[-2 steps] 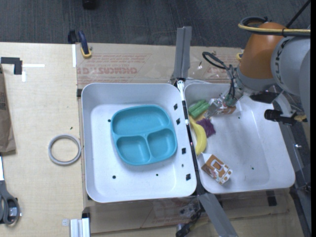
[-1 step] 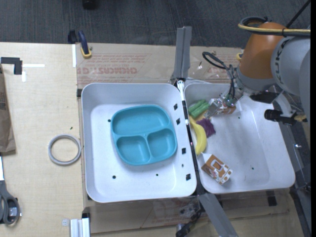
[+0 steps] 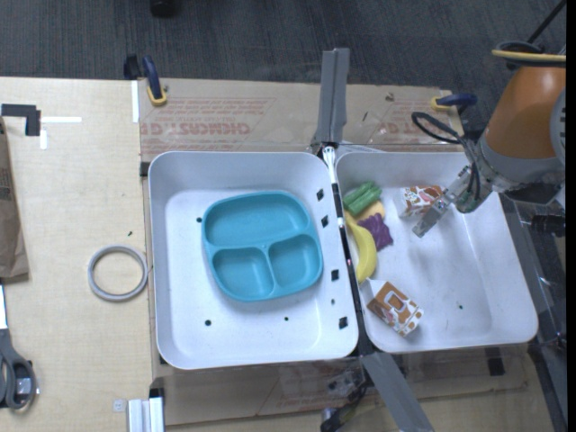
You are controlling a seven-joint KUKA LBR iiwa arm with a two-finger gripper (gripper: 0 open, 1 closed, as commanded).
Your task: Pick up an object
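Observation:
My gripper (image 3: 428, 216) hangs low over the upper middle of the right bin (image 3: 490, 304), reaching in from the right. Its tip is right beside a small red-and-white packet (image 3: 417, 198), which lies just to its upper left; I cannot tell whether they touch. Along the bin's left side lie a green object (image 3: 362, 196), a yellow banana (image 3: 364, 248) and a purple object (image 3: 382, 232), bunched together. An orange-and-white carton (image 3: 395, 309) lies tilted near the bin's front.
The left bin (image 3: 175, 286) holds a blue three-part plate (image 3: 261, 246). A grey bar (image 3: 333, 97) runs back from the divider between the bins. On the bench at the left lie a tape ring (image 3: 118, 272) and scissors (image 3: 16, 376).

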